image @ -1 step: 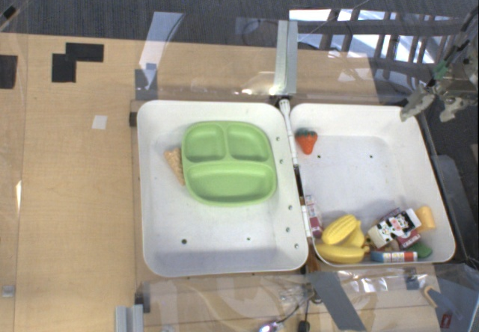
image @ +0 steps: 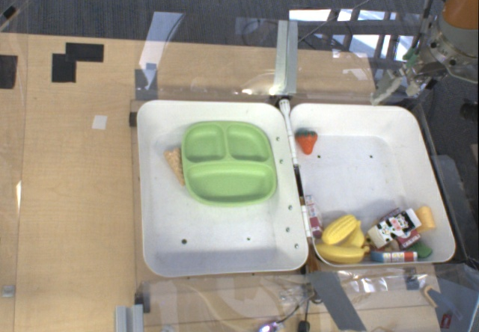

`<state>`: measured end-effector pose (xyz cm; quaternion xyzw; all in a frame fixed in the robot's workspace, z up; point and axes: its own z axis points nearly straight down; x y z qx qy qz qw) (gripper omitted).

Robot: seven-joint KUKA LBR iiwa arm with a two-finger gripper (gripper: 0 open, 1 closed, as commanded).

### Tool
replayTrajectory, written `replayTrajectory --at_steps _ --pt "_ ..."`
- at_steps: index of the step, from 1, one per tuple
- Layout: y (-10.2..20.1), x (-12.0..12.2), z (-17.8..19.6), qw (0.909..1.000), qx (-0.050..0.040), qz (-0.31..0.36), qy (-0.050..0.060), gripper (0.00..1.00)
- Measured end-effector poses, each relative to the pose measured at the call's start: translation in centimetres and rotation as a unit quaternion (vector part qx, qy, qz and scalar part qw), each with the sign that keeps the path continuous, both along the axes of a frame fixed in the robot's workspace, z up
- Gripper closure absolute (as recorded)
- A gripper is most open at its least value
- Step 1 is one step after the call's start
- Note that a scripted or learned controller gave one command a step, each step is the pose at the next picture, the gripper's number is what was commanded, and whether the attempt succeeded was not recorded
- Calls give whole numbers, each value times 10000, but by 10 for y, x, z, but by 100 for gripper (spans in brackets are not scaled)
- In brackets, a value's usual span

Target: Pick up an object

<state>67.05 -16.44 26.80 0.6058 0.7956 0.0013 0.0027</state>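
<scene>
In the right bin [image: 374, 136] a red strawberry toy [image: 307, 140] lies near the top left corner. A yellow toy [image: 340, 229] and a banana [image: 343, 253] sit at the front, beside a small printed carton [image: 395, 226], a marker [image: 394, 256], an orange piece [image: 425, 215] and a green piece [image: 423, 250]. The arm's wrist with its orange band [image: 458, 5] hangs at the top right, beyond the bin's far right corner. My gripper [image: 413, 72] is up there above the bin's back edge, away from every object.
The left bin [image: 161, 241] holds a green sectioned plate [image: 227, 162] with a tan waffle-like piece [image: 175, 164] at its left edge. A metal frame [image: 359, 24] stands behind the right bin. Wooden bench surface [image: 67, 173] spreads to the left.
</scene>
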Motion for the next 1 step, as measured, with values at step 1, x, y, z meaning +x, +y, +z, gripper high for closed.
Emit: replayTrajectory --at_steps 1 --pt "29 -2 -175 9949 -3 1005 41 0"
